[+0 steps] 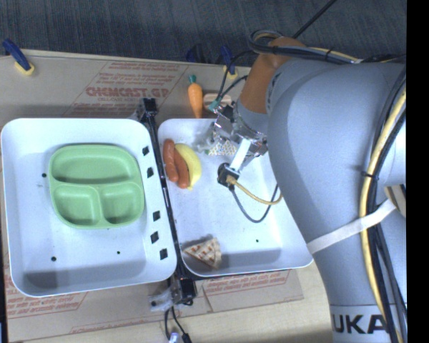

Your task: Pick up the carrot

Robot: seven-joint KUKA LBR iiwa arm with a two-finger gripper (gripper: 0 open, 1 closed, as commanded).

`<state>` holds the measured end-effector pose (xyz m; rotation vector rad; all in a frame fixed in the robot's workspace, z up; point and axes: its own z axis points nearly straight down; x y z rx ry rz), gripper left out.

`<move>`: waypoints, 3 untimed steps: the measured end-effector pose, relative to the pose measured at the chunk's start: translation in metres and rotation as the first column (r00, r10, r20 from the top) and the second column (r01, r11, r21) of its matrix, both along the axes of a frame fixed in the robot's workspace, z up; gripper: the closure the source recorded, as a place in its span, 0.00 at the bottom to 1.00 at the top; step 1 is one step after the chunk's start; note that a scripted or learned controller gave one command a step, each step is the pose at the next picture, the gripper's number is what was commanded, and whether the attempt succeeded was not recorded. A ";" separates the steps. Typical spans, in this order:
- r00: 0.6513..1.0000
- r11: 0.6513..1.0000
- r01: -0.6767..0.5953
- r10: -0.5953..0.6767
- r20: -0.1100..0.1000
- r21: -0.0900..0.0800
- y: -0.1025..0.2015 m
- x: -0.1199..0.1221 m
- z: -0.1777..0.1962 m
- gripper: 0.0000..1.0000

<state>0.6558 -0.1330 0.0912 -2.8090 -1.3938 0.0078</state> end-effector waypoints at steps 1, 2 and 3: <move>0.997 0.997 0.083 -0.083 0.006 -0.001 0.036 -0.007 0.150 0.00; 0.972 0.972 0.235 -0.235 0.004 -0.002 0.019 -0.004 0.284 0.00; 0.921 0.921 0.389 -0.389 -0.002 -0.003 0.004 -0.028 0.130 0.00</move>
